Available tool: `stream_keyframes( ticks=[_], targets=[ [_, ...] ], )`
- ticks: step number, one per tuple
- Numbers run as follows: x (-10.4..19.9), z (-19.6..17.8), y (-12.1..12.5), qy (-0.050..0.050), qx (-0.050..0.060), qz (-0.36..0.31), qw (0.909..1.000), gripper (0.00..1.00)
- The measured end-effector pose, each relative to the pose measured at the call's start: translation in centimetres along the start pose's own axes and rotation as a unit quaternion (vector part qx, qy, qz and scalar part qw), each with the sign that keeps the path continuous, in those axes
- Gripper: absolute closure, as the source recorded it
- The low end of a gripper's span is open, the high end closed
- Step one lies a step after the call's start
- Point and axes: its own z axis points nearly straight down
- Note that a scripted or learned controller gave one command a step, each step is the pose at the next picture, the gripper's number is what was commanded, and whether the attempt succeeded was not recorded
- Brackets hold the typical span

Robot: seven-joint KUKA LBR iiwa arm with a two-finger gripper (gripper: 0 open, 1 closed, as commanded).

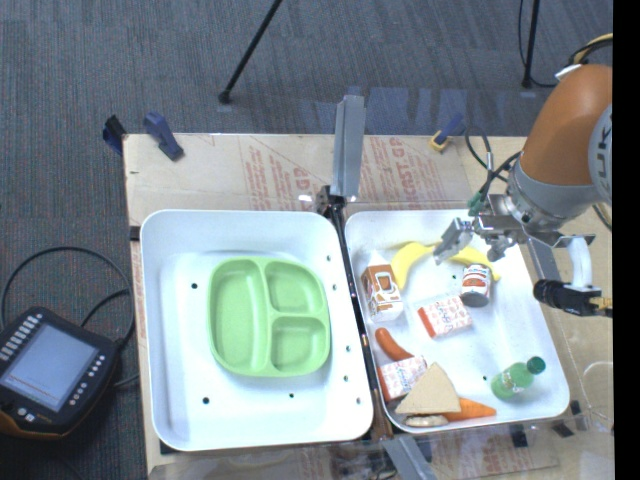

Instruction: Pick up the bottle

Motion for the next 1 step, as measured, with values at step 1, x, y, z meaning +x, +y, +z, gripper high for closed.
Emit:
stream_keyframes(
  ticks=[1],
  targets=[
    [0.21, -2.89, 3.16, -0.001, -0.002, -0.079, 0.9968, 0.00]
  ],
)
